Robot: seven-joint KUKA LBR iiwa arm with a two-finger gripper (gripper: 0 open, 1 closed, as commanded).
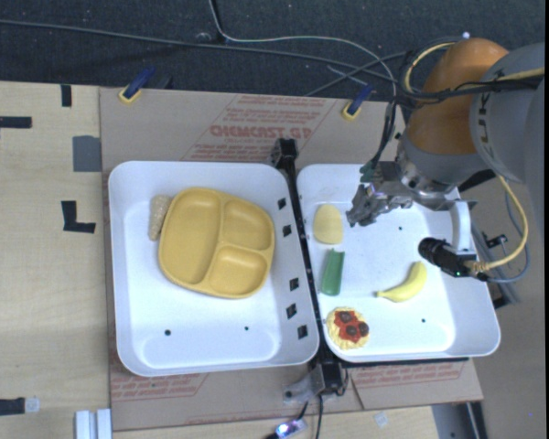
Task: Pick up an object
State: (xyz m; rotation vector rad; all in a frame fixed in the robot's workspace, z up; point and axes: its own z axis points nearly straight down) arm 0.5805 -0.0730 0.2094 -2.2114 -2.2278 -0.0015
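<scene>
pincer (364,210) hovers in right bin (457,332) near pale yellow piece (328,224).

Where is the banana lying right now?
The banana lies in the right bin, toward its right side, right of the green piece and above-right of the small pizza.

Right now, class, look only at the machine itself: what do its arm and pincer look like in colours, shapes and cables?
The arm is grey and rounded, with an orange band above the wrist. Thin black and yellowish cables loop around the band and run down its side. The pincer is small, dark and metallic. A white bracket beside it carries a black cylindrical part.
</scene>
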